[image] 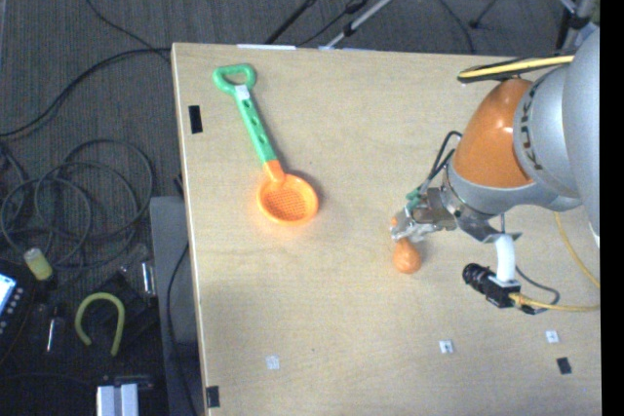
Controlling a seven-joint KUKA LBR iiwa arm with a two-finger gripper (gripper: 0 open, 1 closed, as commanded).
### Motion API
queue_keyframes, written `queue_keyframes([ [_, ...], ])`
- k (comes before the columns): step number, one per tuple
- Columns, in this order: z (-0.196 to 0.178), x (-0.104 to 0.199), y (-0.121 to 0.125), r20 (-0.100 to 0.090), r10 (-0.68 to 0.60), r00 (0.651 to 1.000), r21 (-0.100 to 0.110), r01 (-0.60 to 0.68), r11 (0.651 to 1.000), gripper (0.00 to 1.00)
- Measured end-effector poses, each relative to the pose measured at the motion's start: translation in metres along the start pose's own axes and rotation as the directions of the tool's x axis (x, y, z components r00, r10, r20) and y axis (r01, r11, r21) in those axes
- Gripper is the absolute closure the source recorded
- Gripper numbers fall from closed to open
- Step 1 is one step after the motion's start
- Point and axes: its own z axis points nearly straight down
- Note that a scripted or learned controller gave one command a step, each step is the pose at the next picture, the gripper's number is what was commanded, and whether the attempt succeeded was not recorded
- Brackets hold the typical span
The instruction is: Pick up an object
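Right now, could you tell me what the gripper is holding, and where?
Cannot be told: the gripper sits just above a small orange ball, its grip unclear.

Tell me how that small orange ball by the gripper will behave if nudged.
The small orange ball looks round and smooth, so it would probably roll away across the flat wooden bench. Being tiny, it is likely light and may squirt out from a grasp.
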Motion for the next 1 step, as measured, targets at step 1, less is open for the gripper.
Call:
queue_keyframes([
  [1, -0.1231, 0.0125, 0.0331, 0.007, 0.113, 0.994, -0.004, -0.113, 0.994, 1.0],
])
